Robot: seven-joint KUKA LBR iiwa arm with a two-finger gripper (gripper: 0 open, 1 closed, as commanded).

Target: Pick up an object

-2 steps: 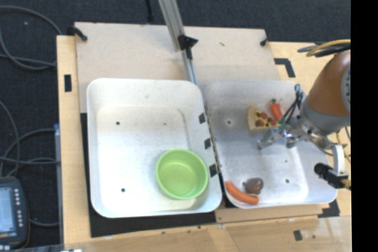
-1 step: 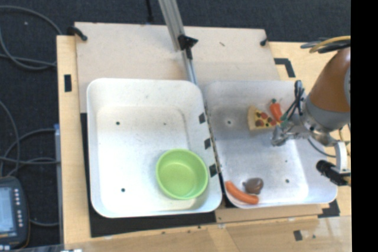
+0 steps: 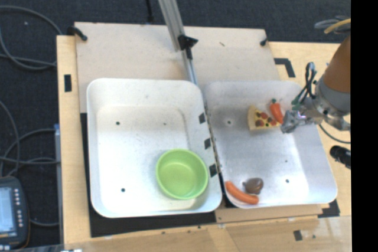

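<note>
End effector (image 3: 290,122) beside pizza slice (image 3: 263,119)

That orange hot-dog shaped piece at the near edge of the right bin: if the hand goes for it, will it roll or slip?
The orange sausage looks long and rounded, so it may roll sideways when nudged. Its smooth surface suggests it could slip from a pinch. It lies against the bin wall beside a brown lump, leaving the hand little room.

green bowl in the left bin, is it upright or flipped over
Upright. The round green plastic bowl shows its open mouth and hollow inside to the camera, sitting near the front right corner of the left white bin.
</note>
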